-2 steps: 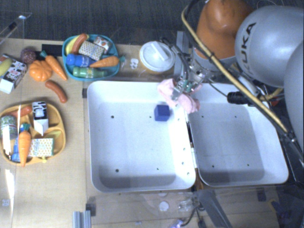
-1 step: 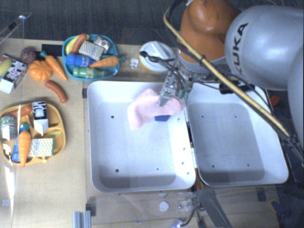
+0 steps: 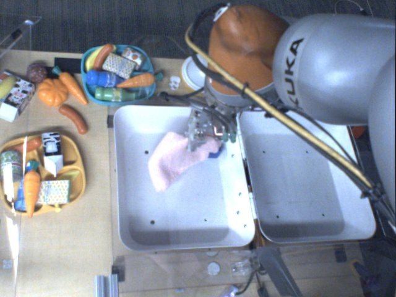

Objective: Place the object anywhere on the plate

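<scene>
blue bowl [image 3: 93,93] of toy food | yellow tray [image 3: 76,152] | carrot [image 3: 74,86] | pumpkin [image 3: 51,92], perhaps

Gripper [image 3: 207,135] over pink cloth [image 3: 175,160]

Pretty even overhead light, kinda soft focus overall; glare on the big glossy grey arm casing [image 3: 337,67], faint shadows inside the shallow white bins [image 3: 185,228].

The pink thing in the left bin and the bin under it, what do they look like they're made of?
The pink thing looks like soft cloth, matte and slightly fuzzy: its outline is irregular and it lies limp and rumpled. Under the gripper its far end is hidden. The left bin looks like hard white plastic with a faint sheen, smooth, with rounded corners and a moulded rim, though painted metal is possible.
</scene>
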